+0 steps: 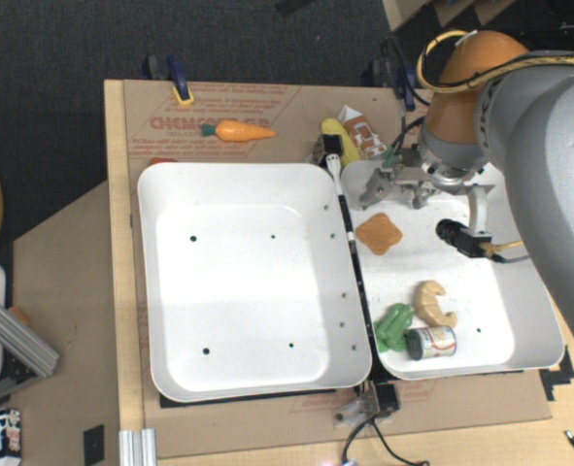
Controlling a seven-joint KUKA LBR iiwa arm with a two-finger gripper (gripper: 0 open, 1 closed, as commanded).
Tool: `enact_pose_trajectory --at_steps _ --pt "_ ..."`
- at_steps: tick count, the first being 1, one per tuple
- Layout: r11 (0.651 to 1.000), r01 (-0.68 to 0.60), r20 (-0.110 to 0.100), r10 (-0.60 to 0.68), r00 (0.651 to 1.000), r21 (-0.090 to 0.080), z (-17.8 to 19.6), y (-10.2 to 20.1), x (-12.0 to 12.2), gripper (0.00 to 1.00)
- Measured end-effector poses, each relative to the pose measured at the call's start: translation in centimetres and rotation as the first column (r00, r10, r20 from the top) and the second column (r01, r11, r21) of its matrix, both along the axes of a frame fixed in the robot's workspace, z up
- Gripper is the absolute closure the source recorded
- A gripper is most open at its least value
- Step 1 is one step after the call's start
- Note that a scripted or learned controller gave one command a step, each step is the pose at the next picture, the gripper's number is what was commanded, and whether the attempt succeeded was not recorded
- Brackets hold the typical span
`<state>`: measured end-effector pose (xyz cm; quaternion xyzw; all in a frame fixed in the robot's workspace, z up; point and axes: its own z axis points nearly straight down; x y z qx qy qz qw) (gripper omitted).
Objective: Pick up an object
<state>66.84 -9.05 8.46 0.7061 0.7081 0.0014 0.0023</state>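
The pincer (pixel 395 184) hovers low in the right bin (pixel 529 343); whether it is parted cannot be told. The brown cookie (pixel 378 233) lies just beside it, at seven o'clock.

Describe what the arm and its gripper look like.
The arm is a bulky, rounded grey casing with an orange band above the wrist. A yellow-and-black cable loops beside the band. The gripper is a small grey metal assembly under the wrist.
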Motion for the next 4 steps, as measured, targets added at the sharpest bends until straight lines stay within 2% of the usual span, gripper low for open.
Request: enact_pose_trajectory --at_steps 1,2,3,4 --pt "1.0 0.007 -0.012 -0.007 1.0 0.001 0.0 -1.8 -9.0 0.0" --pt "1.0 0.004 -0.003 -0.004 1.0 0.0 1.1 -1.7 -8.6 1.0" --pt "1.0 -0.005 0.013 0.005 1.0 0.001 10.8 3.4 0.4 1.0" --pt "1.0 -0.007 0.007 0.007 1.0 0.005 18.6 12.1 0.0 1.0"
